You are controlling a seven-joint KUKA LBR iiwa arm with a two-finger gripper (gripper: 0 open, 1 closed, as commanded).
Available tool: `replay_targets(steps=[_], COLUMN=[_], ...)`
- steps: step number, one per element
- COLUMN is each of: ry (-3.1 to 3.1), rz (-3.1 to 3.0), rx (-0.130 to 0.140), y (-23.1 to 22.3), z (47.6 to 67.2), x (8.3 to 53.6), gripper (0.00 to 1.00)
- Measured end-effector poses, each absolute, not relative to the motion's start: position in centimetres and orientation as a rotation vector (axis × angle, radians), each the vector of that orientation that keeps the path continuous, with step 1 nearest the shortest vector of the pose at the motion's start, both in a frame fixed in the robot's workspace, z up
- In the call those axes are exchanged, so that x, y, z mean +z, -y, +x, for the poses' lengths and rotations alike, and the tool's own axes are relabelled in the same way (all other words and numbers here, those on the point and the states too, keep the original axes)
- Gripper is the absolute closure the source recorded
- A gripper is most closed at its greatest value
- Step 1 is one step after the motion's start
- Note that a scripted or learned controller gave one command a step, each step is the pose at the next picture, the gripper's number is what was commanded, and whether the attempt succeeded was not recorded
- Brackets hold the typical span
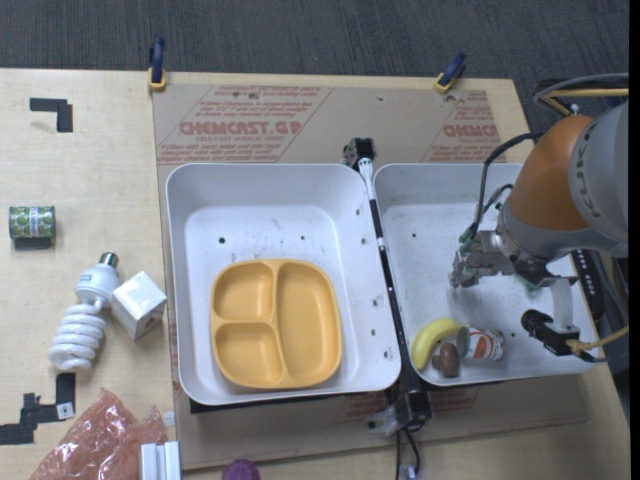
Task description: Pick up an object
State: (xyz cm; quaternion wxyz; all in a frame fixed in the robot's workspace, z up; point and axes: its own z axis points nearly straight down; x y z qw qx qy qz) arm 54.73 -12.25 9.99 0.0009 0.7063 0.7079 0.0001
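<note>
Fingers [463,273] low in right bin [420,193], above banana [432,340]; whether apart or together unclear.

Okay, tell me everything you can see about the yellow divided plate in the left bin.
The yellow plate is a rounded-rectangle tray, plastic by its look, with three compartments: one long section on the right side of the view and two smaller ones stacked on the left. It lies flat and right side up on the floor of the left bin, toward the near wall. Nothing sits in it, and the gripper is over the other bin.

Off-bin, left: bulb [80,320], white cube [139,304], green can [32,223], red mesh bag [95,435].
</note>
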Motion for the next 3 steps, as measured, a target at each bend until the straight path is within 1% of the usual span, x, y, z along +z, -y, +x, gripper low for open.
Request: replay_targets(steps=[1, 2, 3], ry=[-2.222, -2.219, -2.215], rz=[2.218, 2.224, 2.224], rx=[0.0, 0.0, 0.002], y=[12.3, 11.1, 11.1], z=[54.7, 47.7, 47.9], x=[10.0, 9.2, 10.2], gripper=[0.0, 0.0, 1.0])
